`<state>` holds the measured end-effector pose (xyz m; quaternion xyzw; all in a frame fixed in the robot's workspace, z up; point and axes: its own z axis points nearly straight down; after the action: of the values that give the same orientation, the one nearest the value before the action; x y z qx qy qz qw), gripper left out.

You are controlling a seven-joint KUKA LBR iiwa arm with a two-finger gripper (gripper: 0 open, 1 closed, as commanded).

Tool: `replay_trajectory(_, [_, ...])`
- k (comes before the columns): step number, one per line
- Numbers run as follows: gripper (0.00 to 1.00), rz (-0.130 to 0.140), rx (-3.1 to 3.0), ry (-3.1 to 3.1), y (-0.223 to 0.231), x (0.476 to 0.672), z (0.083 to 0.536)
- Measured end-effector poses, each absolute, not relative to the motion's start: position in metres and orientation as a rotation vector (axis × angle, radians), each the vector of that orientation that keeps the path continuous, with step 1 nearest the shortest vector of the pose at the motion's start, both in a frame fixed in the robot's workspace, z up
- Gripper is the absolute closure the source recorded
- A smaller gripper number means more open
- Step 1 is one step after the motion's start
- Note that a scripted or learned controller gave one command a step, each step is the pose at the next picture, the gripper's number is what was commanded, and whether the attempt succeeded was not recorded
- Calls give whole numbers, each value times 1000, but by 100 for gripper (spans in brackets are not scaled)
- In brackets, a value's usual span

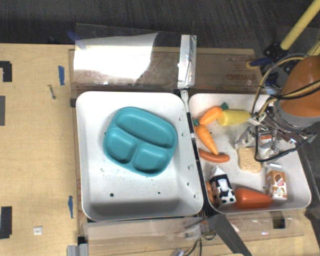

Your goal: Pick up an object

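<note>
White plastic bins sit side by side on my tan cardboard worktop (26,159), seen from the one camera above at a slant. My left bin (90,196) holds a teal divided plate (140,140) lying flat near its middle. My right bin (304,196) holds the toy food I can choose from: two orange carrots (207,127) near the bin's left wall, a yellow piece (233,117) just beside the upper carrot, a slim orange-red sausage shape (213,156) below them, a pale bread slice (248,161) near the middle, a small juice carton (277,184) at the right, a red-orange pepper shape (250,198) along the near wall, and a black and white cow figure (222,191) touching its left end.

My arm (308,87), with its orange band, reaches in from the right. The pincer (261,140) hangs low over the right bin, just above the bread slice, tangled with cables. I cannot tell how it is set, and I see nothing held in it.

I judge the pick not yet done: every toy appears to lie in the bin, so grasping and lifting remain.
</note>
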<state>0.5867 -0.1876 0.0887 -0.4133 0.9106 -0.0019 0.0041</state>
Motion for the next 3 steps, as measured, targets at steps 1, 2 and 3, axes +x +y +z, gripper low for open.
replay_trajectory(1, [0,-16,-1261,2827,-183,511,96])
replay_trajectory(2, [0,5,-1382,2789,-206,529,90])
replay_trajectory(3, [0,-5,-1513,2743,-220,581,106])
